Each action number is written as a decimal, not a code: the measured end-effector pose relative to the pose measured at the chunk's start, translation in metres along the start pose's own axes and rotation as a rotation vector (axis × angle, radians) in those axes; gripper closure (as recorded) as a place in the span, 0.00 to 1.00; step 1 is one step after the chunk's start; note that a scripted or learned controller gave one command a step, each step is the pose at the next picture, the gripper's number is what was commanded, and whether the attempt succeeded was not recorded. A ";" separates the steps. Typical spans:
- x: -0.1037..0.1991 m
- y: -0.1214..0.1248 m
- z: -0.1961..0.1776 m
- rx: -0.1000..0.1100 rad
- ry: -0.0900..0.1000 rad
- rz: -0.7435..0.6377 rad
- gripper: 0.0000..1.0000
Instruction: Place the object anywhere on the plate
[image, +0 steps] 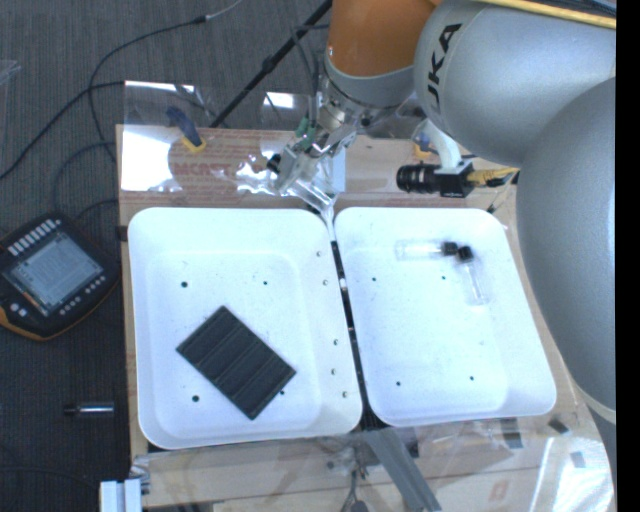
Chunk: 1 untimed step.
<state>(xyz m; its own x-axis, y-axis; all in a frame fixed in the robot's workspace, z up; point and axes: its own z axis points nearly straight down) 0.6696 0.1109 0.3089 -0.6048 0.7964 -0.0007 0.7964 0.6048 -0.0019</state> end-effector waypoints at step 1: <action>0.104 0.048 -0.047 -0.001 0.001 -0.260 1.00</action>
<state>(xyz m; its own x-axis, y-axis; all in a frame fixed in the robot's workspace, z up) 0.6452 0.2230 0.3554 -0.7893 0.6140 0.0008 0.6140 0.7893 -0.0005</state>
